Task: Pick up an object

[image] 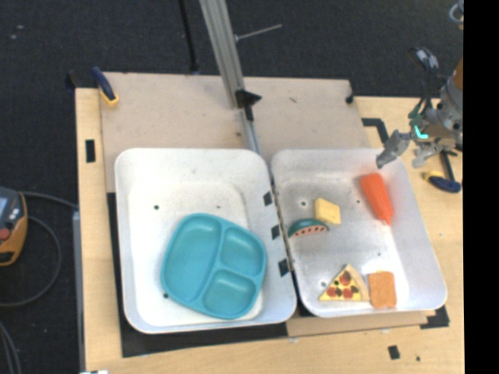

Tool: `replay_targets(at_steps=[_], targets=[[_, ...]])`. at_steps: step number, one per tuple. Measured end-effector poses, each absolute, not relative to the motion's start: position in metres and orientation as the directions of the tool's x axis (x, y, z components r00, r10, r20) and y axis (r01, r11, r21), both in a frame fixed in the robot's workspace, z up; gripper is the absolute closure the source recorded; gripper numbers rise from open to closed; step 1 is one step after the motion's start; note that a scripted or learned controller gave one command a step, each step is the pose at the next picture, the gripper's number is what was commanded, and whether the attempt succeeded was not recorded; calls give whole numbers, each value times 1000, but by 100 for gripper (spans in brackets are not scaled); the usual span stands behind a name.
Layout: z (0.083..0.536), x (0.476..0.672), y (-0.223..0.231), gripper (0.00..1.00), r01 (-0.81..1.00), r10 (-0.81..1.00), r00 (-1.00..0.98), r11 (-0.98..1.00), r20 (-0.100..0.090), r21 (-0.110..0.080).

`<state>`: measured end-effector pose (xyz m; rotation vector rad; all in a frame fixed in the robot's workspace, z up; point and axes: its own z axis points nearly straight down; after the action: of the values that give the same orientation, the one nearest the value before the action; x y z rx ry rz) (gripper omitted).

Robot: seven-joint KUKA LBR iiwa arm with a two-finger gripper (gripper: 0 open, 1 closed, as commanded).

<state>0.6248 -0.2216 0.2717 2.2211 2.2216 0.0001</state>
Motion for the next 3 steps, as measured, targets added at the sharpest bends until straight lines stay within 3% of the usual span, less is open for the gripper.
replay_targets(at_steps=[1,3], targets=[[273,625,-222,0,1000,1000,-1,1,-1,2],[187,622,-228,0,1000,1000,0,0,-2,-2]])
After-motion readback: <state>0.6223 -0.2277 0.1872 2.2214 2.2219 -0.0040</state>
